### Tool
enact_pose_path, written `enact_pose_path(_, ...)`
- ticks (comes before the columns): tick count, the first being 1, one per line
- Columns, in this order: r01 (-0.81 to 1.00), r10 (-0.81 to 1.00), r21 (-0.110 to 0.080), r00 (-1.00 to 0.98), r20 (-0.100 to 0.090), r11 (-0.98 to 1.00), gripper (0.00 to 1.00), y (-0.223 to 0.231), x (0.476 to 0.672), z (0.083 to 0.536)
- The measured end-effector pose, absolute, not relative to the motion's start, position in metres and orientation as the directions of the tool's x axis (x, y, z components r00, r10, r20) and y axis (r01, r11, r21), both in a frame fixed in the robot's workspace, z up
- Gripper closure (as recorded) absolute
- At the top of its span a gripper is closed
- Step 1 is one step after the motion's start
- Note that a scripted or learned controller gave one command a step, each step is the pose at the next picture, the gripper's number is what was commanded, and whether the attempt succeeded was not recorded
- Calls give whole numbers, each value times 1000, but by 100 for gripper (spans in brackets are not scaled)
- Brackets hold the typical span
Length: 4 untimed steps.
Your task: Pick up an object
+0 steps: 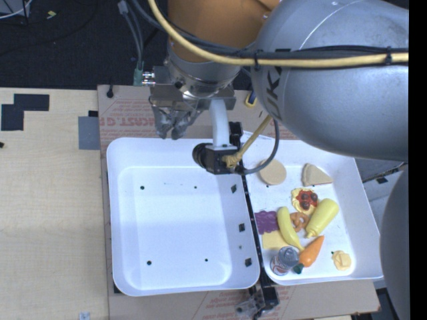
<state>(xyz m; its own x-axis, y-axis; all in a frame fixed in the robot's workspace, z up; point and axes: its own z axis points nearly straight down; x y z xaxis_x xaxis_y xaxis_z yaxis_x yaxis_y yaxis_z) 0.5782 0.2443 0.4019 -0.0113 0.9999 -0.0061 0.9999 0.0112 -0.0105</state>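
My gripper (pixel 175 131) hangs high over the back rim of the left bin (pixel 173 225), its fingers drawn together with nothing between them. The toy objects all lie in the right bin (pixel 363 205), well to the gripper's right: a banana (pixel 288 227), a yellow squash (pixel 321 217), a carrot (pixel 311 250), a purple piece (pixel 265 221), a round tan cookie (pixel 272 173), a tan wedge (pixel 315 175), a small pizza-like toy (pixel 304 199), a metal can (pixel 285 259) and a small yellow lump (pixel 341 259).
The arm's grey body (pixel 333 65) covers the upper right of the view and the right bin's back edge. A black fitting with cable (pixel 213 157) hangs at the divider between the bins. Wooden bench (pixel 47 199) lies to the left.
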Motion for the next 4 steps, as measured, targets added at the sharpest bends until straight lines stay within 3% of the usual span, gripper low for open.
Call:
enact_pose_path(1,1000,1000,-11,-12,-6,12,0,245,578,401)
enact_pose_path(2,1000,1000,-14,-18,-8,18,100,245,578,411)
enact_pose_path(3,1000,1000,-18,0,-7,0,100,235,557,124)
enact_pose_path(4,1000,1000,11,-2,5,2,100,244,561,310)
